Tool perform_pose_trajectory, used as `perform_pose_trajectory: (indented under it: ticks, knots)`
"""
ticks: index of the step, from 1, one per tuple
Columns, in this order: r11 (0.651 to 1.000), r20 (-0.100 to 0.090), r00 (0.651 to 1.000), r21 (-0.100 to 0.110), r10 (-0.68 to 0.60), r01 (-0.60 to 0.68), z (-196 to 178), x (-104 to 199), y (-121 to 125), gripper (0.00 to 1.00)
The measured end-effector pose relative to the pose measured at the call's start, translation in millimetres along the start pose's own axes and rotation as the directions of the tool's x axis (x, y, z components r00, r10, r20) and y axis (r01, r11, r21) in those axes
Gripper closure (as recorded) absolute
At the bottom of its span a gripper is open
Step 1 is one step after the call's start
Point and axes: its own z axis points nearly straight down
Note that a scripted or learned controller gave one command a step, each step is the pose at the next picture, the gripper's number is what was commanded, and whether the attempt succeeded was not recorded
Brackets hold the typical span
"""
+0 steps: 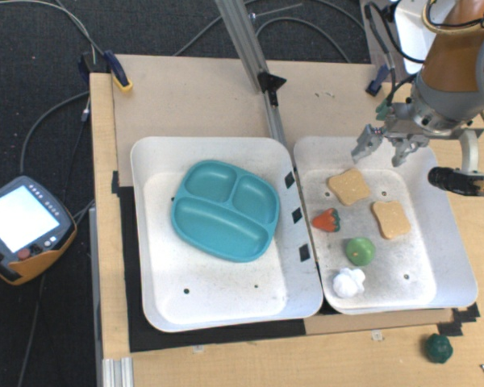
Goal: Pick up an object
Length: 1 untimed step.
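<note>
The right bin [436, 285] holds two tan bread slices [348, 187] [390, 218], a red strawberry-like piece [326, 221], a green round fruit [359, 251] and a small white object [348, 282]. My gripper [384, 147] hangs over the far edge of this bin, above and just beyond the upper bread slice. Its two fingers are spread apart with nothing between them. A teal divided plate [224, 210] lies in the left bin [226, 305].
A dark green ball [438, 347] lies on the bench near the front right corner. A metal pole [246, 31] slants down to between the bins. A handheld pendant [20, 228] lies off the bench at the left, with cables on the floor.
</note>
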Motion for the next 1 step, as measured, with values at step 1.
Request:
perform_pose_trajectory:
  ticks: [1]
  knots:
    - [1.000, -0.001, 1.000, 0.006, 0.001, -0.001, 54.1, 3.9, -10.3, 0.00]
